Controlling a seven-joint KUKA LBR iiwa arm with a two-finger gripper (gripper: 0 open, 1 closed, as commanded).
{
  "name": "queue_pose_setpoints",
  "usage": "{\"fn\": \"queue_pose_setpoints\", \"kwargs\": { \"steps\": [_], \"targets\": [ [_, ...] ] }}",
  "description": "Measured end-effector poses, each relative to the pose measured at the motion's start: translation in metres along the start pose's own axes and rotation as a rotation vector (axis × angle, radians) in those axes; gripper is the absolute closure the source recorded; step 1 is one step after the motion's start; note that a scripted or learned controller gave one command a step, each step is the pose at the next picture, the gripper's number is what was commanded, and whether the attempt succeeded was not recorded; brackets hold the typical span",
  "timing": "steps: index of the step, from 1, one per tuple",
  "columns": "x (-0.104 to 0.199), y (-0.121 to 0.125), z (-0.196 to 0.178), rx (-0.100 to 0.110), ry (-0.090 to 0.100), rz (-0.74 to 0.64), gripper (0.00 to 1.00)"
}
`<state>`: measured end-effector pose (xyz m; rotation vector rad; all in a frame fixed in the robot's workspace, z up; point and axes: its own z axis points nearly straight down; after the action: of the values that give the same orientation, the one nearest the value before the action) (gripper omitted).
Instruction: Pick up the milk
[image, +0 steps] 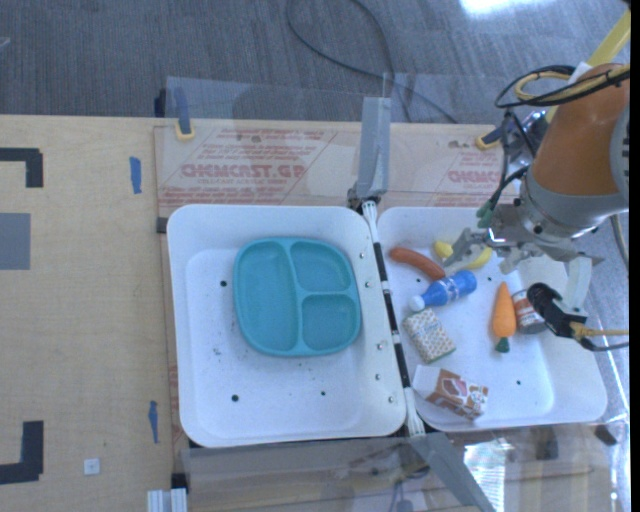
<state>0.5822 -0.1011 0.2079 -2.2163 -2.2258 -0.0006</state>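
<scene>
Pale wood tabletop (80, 330) filled the frame's left; grey carpet (250, 40) ran along the top. The claw's (497, 245) state could not be told.

Grey carpet floor (200, 40), wooden bench (80, 300)

Two bins sit side by side on the desk (80, 300). In the left bin (200, 400) lies a divided plate (297, 296), set toward the bin's far right part. The right bin (560, 395) holds the rest: a sausage (417, 262) near its far left corner, a bottle (446, 291) just in front of it, a milk carton (429, 335) in front of the bottle, and a snack packet (460, 393) nearest the front edge. A carrot (503, 315) lies right of the bottle, with a can (527, 310) just beside it. A banana (462, 254) lies behind the bottle, under the arm (575, 150).
</scene>
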Motion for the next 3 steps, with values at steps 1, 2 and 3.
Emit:
{"fn": "queue_pose_setpoints", "kwargs": {
  "steps": [1, 2, 3],
  "targets": [
    [-0.085, -0.007, 0.025, -0.001, -0.001, -0.112, 0.0],
    [-0.113, -0.035, 0.111, -0.006, 0.006, 0.063, 0.0],
    [-0.112, -0.034, 0.101, -0.007, 0.009, 0.064, 1.0]
  ]
}}
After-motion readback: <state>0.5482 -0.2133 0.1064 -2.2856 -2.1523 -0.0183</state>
